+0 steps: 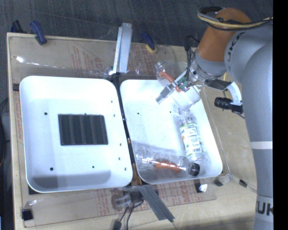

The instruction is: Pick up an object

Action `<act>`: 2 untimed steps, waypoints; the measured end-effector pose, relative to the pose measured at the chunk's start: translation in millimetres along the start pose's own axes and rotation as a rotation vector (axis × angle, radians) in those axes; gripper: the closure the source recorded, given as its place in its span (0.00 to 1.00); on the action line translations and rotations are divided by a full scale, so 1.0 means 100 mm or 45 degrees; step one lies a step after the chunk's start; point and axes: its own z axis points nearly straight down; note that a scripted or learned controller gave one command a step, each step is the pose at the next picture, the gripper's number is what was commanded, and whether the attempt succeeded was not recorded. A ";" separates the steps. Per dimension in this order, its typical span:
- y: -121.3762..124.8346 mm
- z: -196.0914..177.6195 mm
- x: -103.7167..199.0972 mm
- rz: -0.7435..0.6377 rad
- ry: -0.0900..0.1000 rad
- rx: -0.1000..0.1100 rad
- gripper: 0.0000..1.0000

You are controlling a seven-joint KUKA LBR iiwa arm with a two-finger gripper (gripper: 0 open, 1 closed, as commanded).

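bins: white plastic, smooth, faint sheen
bottle below the gripper: clear glossy plastic, printed paper-like label, dark cap
second bottle, further below it: clear plastic, glinting – orange bit inside
gripper: metal-looking, small orange part
arm: grey casing, smooth, satin – orange band, glossier
bench: pale board, matt, under clear shiny sheet
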 end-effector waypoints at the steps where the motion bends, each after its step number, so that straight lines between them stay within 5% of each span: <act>1: -0.50 -0.08 0.29 -0.142 0.001 0.001 0.00; 2: -0.62 0.07 0.40 -0.147 0.002 0.002 0.00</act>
